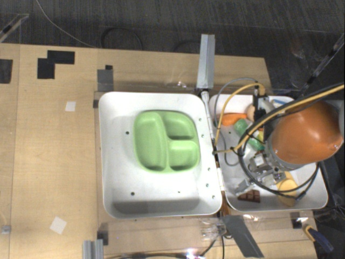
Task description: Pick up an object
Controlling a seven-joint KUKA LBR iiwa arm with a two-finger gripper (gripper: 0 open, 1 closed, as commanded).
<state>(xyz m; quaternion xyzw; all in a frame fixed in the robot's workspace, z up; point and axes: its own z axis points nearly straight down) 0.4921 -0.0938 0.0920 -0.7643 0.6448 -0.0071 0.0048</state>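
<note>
Reaching Into the Right Bin

Hovering low over the right bin (pixel 321 197), the grey arm (pixel 302 133) with its orange band covers most of that bin's middle, cables looping round the wrist. The hand (pixel 261 169) sits beneath the wrist among the objects, and whether it is apart or together cannot be told from this slanted look; nothing can be seen clamped in it.

The task's thing, any one object, lies in the right bin. Countable there: one orange piece (pixel 233 119) near the far wall, one green piece (pixel 240 127) just beside it, one pale rounded piece (pixel 251 111) next to those, one yellow piece (pixel 287 184) near the arm's front side, and one small brown block (pixel 249 197) by the near wall. More may lie hidden under the arm.

To do this step well, the hand would likely best settle on one object standing apart from its neighbours. The brown block looks the best candidate, lying low and near the bin's corner, with the wall close enough to hinder a grasp on that side. The far cluster is tightly packed, so a grasp there risks catching two things or pushing them aside.

Two white bins rest side by side on the counter (pixel 48 161). The left bin (pixel 116 161) carries one green divided tray (pixel 165 140) with three compartments.
</note>
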